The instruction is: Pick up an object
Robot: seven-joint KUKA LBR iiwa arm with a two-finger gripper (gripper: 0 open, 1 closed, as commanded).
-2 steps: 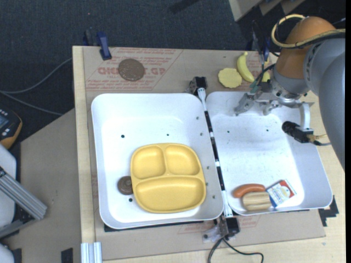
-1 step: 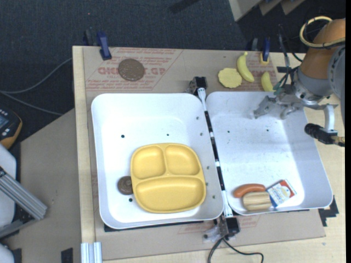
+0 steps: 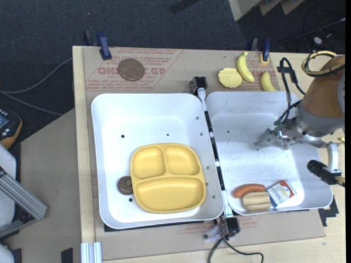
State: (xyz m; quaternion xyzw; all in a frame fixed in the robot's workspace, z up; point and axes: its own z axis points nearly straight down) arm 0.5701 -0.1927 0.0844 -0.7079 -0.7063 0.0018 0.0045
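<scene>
Pale wooden bench [image 3: 82, 147] under your two shallow white bins, right bin [image 3: 241, 119], grey two-finger gripper [image 3: 262, 142] at its centre, fingers spread, holding nothing, arm's far end cropped at three o'clock, reddish-brown toy hot dog [image 3: 249, 190] at six o'clock, partly hidden behind tan bun [image 3: 256, 201].

Bright, even overhead light, soft shadows (white bins [image 3: 164, 106] nearly glaring), slightly soft focus throughout.
</scene>
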